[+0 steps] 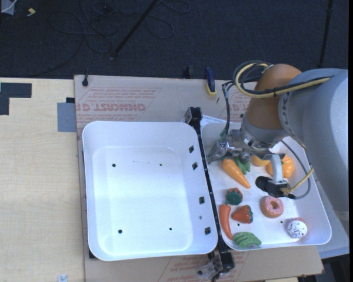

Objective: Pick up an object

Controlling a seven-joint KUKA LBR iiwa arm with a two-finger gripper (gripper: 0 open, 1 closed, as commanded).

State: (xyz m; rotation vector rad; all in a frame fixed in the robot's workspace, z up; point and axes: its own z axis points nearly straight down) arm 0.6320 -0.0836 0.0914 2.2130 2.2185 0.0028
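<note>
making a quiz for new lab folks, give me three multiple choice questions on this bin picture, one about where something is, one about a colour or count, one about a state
1. Where do the toy foods lie?
A. in the left bin
B. in the right bin
C. on the cardboard behind the bins

2. What colour is the doughnut's icing?
A. pink
B. blue
C. yellow

3. How does the carrot nearest the gripper lie?
A. standing upright on its tip
B. hanging in the air above the bin
C. flat on the bin floor

Answers:
1. B, since the right bin holds all the toys, beside the left bin.
2. A, since the doughnut has a pink ring on top.
3. C, since the carrot lies on its side on the floor, just below the gripper.
</note>
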